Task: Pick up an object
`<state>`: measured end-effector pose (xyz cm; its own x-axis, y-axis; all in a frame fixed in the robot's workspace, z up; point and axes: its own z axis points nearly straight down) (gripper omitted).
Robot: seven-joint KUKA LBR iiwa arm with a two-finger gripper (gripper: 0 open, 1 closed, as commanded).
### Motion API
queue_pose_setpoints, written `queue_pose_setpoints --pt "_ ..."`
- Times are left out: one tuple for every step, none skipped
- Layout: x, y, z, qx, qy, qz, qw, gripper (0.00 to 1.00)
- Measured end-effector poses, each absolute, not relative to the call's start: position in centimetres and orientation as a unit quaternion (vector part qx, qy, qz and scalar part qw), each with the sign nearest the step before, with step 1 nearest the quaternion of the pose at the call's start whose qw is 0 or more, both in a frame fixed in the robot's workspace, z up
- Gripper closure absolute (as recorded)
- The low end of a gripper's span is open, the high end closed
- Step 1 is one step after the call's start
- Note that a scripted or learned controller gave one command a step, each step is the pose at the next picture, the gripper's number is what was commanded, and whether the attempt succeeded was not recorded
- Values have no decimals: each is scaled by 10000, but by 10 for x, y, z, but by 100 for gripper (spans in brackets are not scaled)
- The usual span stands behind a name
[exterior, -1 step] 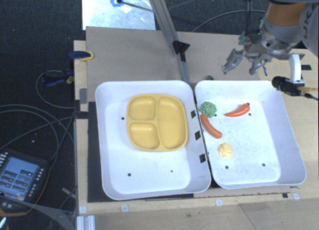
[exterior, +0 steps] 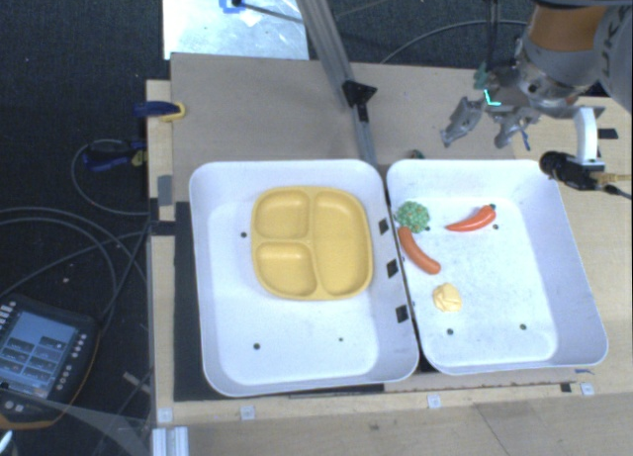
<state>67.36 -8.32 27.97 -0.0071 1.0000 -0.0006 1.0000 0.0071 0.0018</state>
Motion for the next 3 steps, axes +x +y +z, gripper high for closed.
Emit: queue_pose_setpoints --pt "670 -80 218 7061 7081 -14 -11 0" --pt "676 -86 172 7070 7072 -11 -5 0" --pt "674 -90 110 7073 7069 -16 -14 0"
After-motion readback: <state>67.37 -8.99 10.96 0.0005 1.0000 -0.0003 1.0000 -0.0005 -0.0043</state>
